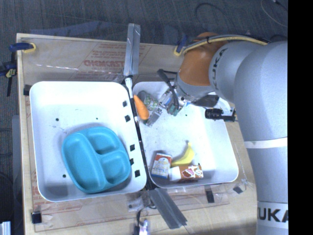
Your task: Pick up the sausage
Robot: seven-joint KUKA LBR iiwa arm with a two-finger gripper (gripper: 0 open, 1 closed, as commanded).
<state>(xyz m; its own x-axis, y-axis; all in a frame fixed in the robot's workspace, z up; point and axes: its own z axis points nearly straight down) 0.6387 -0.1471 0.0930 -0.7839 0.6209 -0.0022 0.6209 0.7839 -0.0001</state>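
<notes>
The arm [264,131] reads "KUKA"; the bench [105,62] reads "CHEMCAST".

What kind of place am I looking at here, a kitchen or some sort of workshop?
Most likely a robotics lab test bench, not a kitchen. A grey industrial arm reaches over two shallow white bins, one holding a blue divided plate, the other what look like toy foods such as a banana and carrot.

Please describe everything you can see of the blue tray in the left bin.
The blue tray is a light blue, rounded dish that looks like smooth plastic. Raised ridges divide it into three compartments, and nothing lies in any of them. It lies flat, turned at a slant, on the floor of the left bin, toward that bin's near side and close to its right wall. It touches the bin floor and nothing else.
</notes>
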